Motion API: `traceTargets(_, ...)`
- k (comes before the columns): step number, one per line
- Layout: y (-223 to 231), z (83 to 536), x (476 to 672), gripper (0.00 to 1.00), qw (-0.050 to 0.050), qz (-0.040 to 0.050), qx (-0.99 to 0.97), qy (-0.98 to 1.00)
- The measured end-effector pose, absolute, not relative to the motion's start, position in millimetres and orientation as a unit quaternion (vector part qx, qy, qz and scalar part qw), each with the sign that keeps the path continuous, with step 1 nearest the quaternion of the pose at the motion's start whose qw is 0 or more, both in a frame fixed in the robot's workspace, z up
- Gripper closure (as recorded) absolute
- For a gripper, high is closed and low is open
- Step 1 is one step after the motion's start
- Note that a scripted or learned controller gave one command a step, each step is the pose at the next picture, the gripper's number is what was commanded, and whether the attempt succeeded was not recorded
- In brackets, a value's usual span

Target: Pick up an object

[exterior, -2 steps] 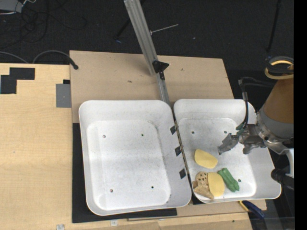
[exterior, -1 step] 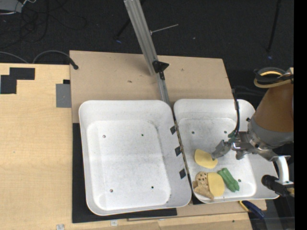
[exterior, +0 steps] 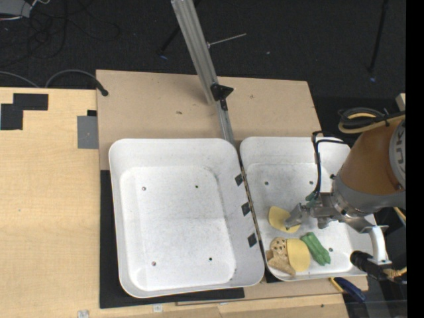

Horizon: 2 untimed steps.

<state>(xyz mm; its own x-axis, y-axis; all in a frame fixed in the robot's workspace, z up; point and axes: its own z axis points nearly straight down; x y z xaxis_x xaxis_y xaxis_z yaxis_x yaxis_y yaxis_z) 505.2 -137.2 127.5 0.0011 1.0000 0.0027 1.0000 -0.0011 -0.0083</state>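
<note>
While the grey arm with its orange band is reaching in over the right shallow white bin [exterior: 291, 158], its two-finger gripper [exterior: 306, 215] is hanging low, just beside a pale yellow curved piece [exterior: 279, 217]; whether the claw is wide or narrow I cannot tell. Nothing is showing between its tips, so the pick is looking not yet done. A green oblong object [exterior: 317, 248], a yellow block [exterior: 297, 254] and a speckled tan chunk [exterior: 279, 250] are lying near the bin's front edge. The left white bin [exterior: 119, 158] is sitting alongside.

Even overhead light fell on the bench; the white bins [exterior: 173, 152] left of the claw [exterior: 306, 215] glared mildly. Shadows were soft. The floor beyond stayed dark, detail slightly grainy.
</note>
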Motion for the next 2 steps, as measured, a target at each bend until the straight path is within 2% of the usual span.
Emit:
traceTargets(1, -139, 139, 505.6, 1.0, 0.002, 0.0014, -0.709, -0.705)
traceTargets(2, -144, 190, 496.6, 1.0, -0.001, -0.0003, -0.71, -0.704)
